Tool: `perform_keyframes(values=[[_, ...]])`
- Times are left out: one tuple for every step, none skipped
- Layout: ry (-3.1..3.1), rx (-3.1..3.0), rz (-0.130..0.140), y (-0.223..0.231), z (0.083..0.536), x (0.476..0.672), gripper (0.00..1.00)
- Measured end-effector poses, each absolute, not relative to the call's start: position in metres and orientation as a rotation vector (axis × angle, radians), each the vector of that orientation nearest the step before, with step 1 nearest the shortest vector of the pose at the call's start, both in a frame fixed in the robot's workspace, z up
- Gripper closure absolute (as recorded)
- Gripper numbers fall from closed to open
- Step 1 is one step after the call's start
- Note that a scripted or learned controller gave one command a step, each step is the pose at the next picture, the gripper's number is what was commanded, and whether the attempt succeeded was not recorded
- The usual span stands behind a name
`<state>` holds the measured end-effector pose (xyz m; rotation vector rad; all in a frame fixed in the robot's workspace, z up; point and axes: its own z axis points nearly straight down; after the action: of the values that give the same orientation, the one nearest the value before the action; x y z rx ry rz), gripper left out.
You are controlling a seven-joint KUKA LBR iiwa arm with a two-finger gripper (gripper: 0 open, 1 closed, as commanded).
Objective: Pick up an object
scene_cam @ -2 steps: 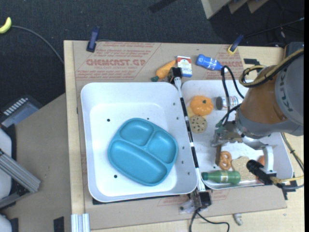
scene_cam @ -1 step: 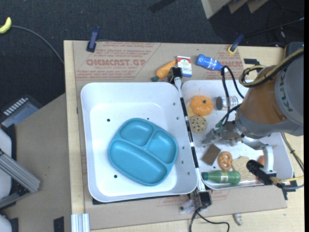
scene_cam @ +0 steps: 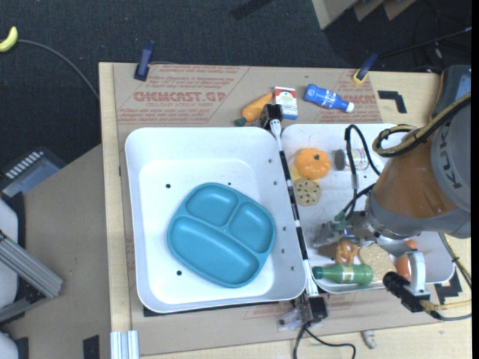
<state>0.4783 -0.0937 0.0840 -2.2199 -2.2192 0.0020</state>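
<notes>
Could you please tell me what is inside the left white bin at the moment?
The left bin holds one blue divided plate, lying flat. Whatever might lie beneath that plate is covered.

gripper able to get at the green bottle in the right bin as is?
Probably yes. The green bottle lies on its side at the right bin's near edge, uncovered, just below the gripper. The bin wall beside it may crowd the approach.

arm point(scene_cam: 419, 185): reaching in from right | gripper point(scene_cam: 338, 234): low, pointing left
</notes>
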Motion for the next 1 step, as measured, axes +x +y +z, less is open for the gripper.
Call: perform_keyframes(values=[[-2.22,-2.223,0.0,-0.0936,0.0941,0.4787,1.0]])
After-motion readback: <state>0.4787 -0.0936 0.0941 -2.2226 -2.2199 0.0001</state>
